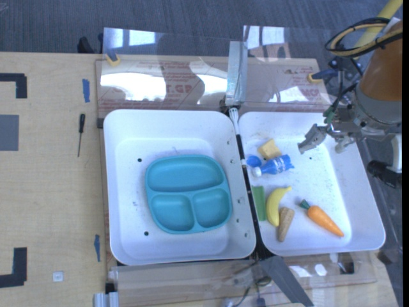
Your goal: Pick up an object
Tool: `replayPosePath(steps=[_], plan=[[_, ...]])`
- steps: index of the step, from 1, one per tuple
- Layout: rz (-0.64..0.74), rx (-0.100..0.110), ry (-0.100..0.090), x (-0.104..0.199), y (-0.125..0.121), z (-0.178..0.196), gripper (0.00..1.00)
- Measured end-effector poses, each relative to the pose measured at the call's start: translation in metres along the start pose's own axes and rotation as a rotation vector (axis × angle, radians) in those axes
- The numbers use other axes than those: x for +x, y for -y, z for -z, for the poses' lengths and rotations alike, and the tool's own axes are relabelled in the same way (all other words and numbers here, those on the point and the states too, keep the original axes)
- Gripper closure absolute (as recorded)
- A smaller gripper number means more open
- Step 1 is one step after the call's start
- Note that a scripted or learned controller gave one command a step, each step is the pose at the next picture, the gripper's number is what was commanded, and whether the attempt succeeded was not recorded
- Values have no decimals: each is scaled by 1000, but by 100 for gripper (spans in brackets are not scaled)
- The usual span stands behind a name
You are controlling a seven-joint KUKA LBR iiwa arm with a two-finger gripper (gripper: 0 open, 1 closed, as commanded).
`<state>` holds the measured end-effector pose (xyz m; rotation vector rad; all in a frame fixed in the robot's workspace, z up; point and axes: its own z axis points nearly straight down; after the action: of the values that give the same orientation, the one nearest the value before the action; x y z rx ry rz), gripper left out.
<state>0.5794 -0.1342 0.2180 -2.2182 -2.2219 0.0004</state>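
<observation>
Arm: we see the grey arm with its orange band (pixel 385 75) coming in over the right edge of the desk (pixel 45 190), above the far right corner of the right bin.
Gripper: we place the gripper (pixel 327 140) just above the floor of the right bin (pixel 358 190), near its far right side.
Fingers: we see two grey fingers (pixel 311 139) spread apart with nothing between them; one points toward the bin's middle, the other lies nearer the right wall.
Right bin contents: we count a yellow block (pixel 269 149), a blue bottle (pixel 275 165), a green stick (pixel 258 202), a banana (pixel 275 204), a tan bread stick (pixel 284 224) and a carrot (pixel 323 219).
Nearest object: the yellow block and blue bottle lie near the bin's left wall, apart from the gripper.
Front group: the banana and tan bread stick touch near the bin's front left; the carrot lies apart toward the front right.
Left bin: we see a teal divided tray (pixel 188 192) lying flat in the middle of the left bin (pixel 121 139).
Desk: a black screwdriver (pixel 81 133) lies on the bare wood well left of the left bin.
</observation>
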Motion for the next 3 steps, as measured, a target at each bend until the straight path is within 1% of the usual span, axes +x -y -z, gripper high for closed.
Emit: replayPosePath(steps=[1,2,3], plan=[[-31,-8,3,-38,39,-130,0],[52,-8,2,-27,93,-131,0],[199,-7,-9,-73,95,-130,0]])
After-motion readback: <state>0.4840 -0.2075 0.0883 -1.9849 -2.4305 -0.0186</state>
